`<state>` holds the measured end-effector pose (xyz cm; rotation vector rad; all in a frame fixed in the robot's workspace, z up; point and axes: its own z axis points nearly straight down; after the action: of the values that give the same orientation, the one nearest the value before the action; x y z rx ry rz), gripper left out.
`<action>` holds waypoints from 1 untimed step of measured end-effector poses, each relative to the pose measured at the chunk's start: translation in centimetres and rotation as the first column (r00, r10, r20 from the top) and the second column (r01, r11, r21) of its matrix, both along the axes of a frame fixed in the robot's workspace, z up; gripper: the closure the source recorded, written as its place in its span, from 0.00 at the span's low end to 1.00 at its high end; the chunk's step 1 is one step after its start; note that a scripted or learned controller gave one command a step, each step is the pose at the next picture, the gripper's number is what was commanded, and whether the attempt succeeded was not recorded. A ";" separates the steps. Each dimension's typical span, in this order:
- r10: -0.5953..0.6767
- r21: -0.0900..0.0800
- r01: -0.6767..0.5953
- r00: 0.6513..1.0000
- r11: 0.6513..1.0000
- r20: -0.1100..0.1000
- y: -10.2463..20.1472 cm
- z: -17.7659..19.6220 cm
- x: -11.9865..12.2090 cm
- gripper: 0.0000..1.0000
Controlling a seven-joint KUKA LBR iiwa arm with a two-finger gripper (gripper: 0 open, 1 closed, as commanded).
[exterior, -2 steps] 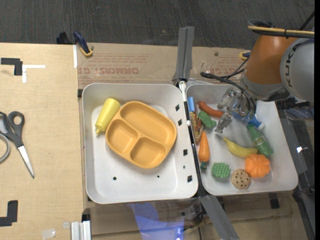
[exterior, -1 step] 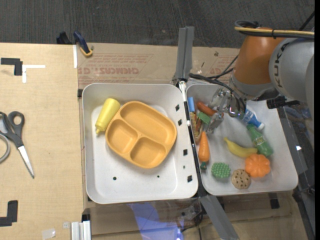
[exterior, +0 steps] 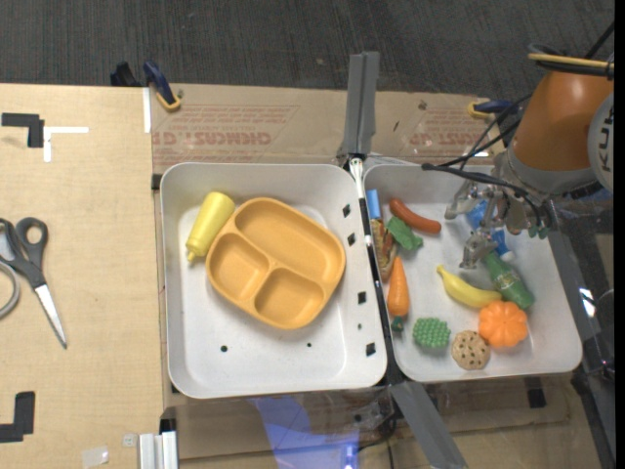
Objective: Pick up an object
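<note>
— Nearest us sits what?
— We see a round speckled cookie [exterior: 471, 350] in the right white bin [exterior: 557, 360], below the metal tool [exterior: 480, 225]; its state we cannot tell.

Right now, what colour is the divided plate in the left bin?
Yellow-orange, seen in the camera view: divided plate.

I count two white bins [exterior: 176, 291] side by side. Left bin — one yellow bottle [exterior: 209, 223], one orange divided plate [exterior: 275, 261]. Right bin — one sausage [exterior: 416, 216], one carrot [exterior: 397, 287], one banana [exterior: 465, 289], one pumpkin [exterior: 503, 324], one cookie [exterior: 471, 350], one green bumpy ball [exterior: 431, 334], one green bottle [exterior: 508, 281]. On the bench: one pair of scissors [exterior: 39, 277].
</note>
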<state>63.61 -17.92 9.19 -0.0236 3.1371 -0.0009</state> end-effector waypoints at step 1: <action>-0.003 0.002 0.003 1.000 1.000 0.004 0.0 0.8 0.1 1.00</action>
<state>63.75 -17.91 10.03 -0.0189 3.1334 0.0014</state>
